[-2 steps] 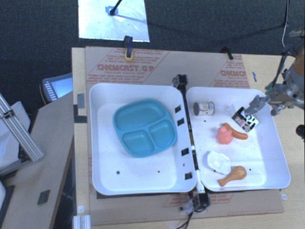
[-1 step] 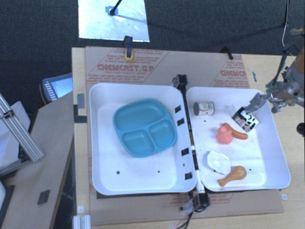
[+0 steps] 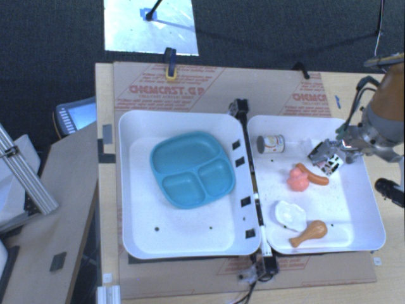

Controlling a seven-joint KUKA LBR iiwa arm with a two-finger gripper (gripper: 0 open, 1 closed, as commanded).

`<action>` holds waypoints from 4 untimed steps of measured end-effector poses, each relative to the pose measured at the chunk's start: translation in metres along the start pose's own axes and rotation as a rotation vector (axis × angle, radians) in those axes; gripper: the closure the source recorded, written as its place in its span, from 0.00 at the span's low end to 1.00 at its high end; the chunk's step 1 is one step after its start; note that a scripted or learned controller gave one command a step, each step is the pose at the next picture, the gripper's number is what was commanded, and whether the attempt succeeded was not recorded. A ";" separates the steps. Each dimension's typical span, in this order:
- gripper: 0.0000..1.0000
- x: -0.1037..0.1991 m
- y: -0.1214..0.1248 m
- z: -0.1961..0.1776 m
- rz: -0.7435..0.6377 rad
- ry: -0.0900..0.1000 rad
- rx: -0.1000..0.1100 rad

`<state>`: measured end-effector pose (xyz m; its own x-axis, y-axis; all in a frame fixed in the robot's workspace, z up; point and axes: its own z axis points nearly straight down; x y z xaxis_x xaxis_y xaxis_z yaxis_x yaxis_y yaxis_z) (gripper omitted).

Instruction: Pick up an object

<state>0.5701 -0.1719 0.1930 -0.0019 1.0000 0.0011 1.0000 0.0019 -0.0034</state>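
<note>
The right bin [image 3: 364, 198] holds a small tin can [image 3: 271, 144] lying on its side, a pink round toy [image 3: 298, 180], an orange carrot-like piece [image 3: 314, 176], a white fried-egg toy [image 3: 290, 214] and a tan drumstick [image 3: 309, 232]. My gripper [image 3: 325, 156] hangs over the upper right part of this bin, just right of the carrot piece and above it. Nothing shows between its fingers.
The left bin [image 3: 136, 230] bears a blue three-compartment plate [image 3: 192, 168]. A black divider [image 3: 247, 170] with clips runs between the bins. The arm's body [image 3: 386, 116] stands over the right bin's right edge. A yellow clamp [image 3: 171, 70] sits behind the bench.
</note>
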 end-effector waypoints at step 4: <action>1.00 -0.010 0.007 0.012 -0.002 -0.004 -0.011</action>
<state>0.5769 -0.1818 0.1814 -0.0037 1.0000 -0.0027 1.0000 0.0037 0.0078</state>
